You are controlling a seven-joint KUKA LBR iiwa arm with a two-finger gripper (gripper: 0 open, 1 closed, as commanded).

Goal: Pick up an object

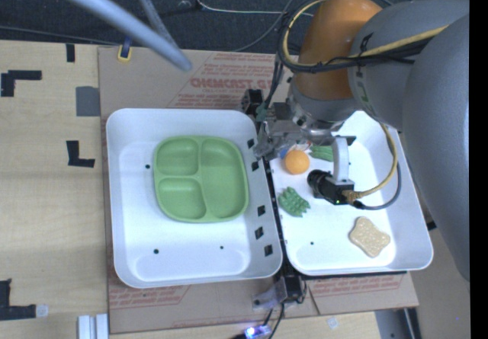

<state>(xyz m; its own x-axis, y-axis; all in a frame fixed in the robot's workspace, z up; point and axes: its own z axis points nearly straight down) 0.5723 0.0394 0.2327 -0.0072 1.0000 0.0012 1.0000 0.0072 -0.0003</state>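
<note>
1. Right under the wrist, in the right bin [412,254], sits an orange ball [296,161]; it looks like the nearest thing to pick, judging by where the arm hangs.
2. Just below the ball lies a green leafy toy [293,201], and well apart, toward the bin's near right corner, a tan biscuit-like piece [369,237]. A green strip [322,152] peeks out beside the ball, partly hidden.
3. Over the ball's upper side stands the hand [286,135], close to the wall between the bins; its state I cannot tell, as the wrist and cables cover it.
4. To do this step well, I judge the hand should centre over the ball before it descends, keeping off the bin wall and the leafy toy, since a round thing slips out of an off-centre pinch.
5. Left of all this, the left bin [122,177] holds a green divided tray [202,179]; both bins rest on the table [46,200].
</note>
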